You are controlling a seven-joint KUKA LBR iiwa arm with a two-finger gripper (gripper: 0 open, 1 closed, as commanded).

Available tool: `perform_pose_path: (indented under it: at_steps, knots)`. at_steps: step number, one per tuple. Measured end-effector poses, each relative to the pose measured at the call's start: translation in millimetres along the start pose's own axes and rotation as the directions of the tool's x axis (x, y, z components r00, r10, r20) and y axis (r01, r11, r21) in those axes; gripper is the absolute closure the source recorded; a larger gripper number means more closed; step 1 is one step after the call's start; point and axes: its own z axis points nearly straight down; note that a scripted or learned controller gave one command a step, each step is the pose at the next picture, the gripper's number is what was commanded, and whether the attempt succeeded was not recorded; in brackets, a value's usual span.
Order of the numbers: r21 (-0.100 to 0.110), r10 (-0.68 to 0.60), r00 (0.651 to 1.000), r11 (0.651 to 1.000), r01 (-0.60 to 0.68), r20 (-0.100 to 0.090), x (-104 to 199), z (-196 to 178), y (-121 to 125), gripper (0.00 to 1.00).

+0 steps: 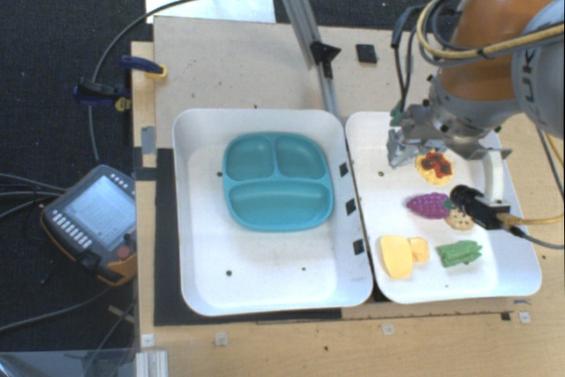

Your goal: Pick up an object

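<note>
The tool (408, 147) hung low over the far part of the right bin (521, 278), under the grey arm (494, 40) with its orange band. A small red and yellow toy (434, 164) lay on the bin floor just beside the tool, on the side nearer the bin's right wall — close to it, though whether they touched could not be told. Nothing was seen between the tool's tips, and how far it stood open could not be told from above.

Nearer the bin's front, beyond that toy, lay a purple bunch of grapes (428, 205) with a small round cookie (459, 219) just beside it. Closer still to the front rim were a yellow piece (397, 256) and a green piece (459, 253) — near each other but apart.

The left bin (203, 278) held a teal divided plate (278, 181). Both bins sat side by side on the bench (229, 66).
</note>
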Motion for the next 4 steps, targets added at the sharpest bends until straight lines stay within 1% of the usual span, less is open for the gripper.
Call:
perform_pose_path:
  at_steps: [1, 2, 3, 4]
  knots:
    - [0.001, 0.001, 1.000, 1.000, -0.001, 0.000, 39.7, 4.5, -18.2, 1.00]
    - [0.000, 0.000, 1.000, 1.000, 0.000, 0.000, 85.7, 11.5, -29.7, 1.00]
    - [0.003, 0.000, 1.000, 1.000, 0.000, 0.000, 128.6, 21.7, -63.0, 1.00]
    - [0.000, 0.006, 1.000, 1.000, -0.006, 0.001, 125.8, 21.1, -61.6, 0.00]
